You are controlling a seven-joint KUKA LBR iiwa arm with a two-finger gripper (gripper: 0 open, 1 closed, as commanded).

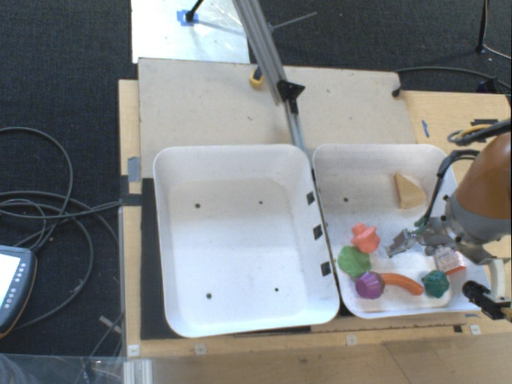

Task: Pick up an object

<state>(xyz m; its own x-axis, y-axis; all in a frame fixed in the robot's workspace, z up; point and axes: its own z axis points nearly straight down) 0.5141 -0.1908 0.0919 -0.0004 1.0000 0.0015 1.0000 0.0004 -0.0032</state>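
The right bin (376,160) holds several small objects. A tan wedge (410,190) lies near its far right side. Toward the front sit an orange-red piece (365,237), a green piece (353,260), a purple piece (369,285), an orange carrot-like stick (402,282) and a teal piece (436,283). My gripper (404,242) hangs low over the bin, just right of the orange-red piece and above the carrot stick. A small white and red item (446,259) lies right under the wrist, partly hidden by it. I see nothing held.
The left bin (232,162) stands beside the right one, with a row of black clips (317,232) on the shared wall. A slanted metal pole (264,38) crosses the back of the bench. Cables lie at the far right and on the floor at left.
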